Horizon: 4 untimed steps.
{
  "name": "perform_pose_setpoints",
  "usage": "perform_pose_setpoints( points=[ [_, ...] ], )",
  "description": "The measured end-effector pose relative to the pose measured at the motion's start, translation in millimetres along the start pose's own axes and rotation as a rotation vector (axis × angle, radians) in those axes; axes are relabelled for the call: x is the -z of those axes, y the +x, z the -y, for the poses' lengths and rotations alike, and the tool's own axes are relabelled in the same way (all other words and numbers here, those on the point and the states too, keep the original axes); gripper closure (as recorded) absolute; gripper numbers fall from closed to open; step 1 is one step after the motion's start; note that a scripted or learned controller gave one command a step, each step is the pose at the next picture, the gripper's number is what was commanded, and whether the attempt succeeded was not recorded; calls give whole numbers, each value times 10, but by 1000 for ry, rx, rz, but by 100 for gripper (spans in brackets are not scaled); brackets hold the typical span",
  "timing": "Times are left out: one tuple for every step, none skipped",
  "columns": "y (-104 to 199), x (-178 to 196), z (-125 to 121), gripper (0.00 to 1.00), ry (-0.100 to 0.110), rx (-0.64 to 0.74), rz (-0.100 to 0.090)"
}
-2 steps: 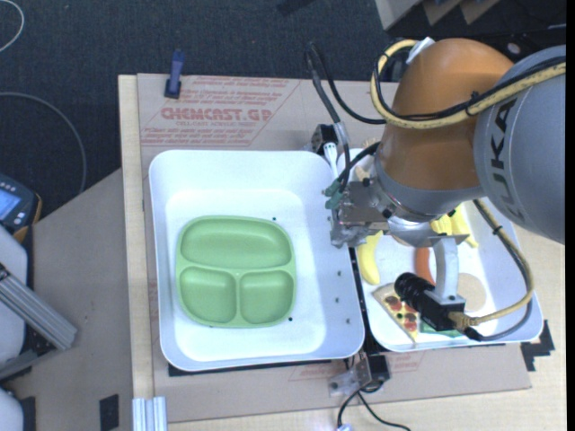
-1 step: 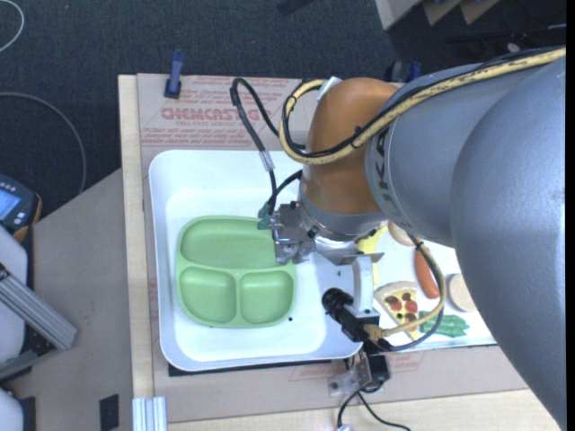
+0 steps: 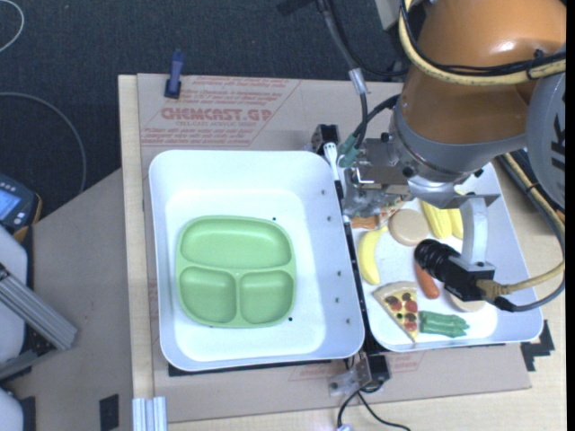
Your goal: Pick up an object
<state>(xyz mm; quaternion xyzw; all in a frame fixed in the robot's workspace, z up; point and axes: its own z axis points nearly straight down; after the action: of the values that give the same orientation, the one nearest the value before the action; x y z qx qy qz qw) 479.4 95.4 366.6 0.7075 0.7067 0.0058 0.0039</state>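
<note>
Honestly, starting with the big stuff: huge grey KUKA arm with a glossy orange band (image 3: 481, 25) reaching in from the right, hanging over the far end of the right-hand shallow white plastic bin (image 3: 521, 268). Underneath everything, a flat brown board with red printed lettering (image 3: 216, 106). Left-hand shallow white bin (image 3: 171, 241) holding a smooth pale-green divided plastic plate (image 3: 236, 269), three compartments, rounded corners. Metal two-finger gripper (image 3: 364, 187) parked at the right bin's far-left corner, close against the wall next to the other bin. Can't tell how far open, or whether gripping anything, with all the cables and brackets in the way. Closest candidate by the look of it: a curved yellow toy banana (image 3: 368, 257), just beside the gripper on the near side, long axis running roughly along that left wall. So probably a short shift toward the near edge and a pinch across the narrow width. Further along: flat round beige cookie-like disc (image 3: 407, 225), ribbed yellow corn-looking pieces (image 3: 442, 218), wedge-shaped toy pizza slice with red dots (image 3: 402, 305), small bumpy green vegetable (image 3: 442, 323). Probably all hard shiny plastic, so likely slippery.
</note>
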Motion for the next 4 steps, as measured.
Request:
perform_pose_setpoints(
  points=[
    [416,-41,2,100,11,6,2],
    [14,-759,-203,100,22,-3,5],
    [-387,1247,-19,100,-7,0,-1],
    [-512,-395,21,100,28,-3,5]
  ],
)
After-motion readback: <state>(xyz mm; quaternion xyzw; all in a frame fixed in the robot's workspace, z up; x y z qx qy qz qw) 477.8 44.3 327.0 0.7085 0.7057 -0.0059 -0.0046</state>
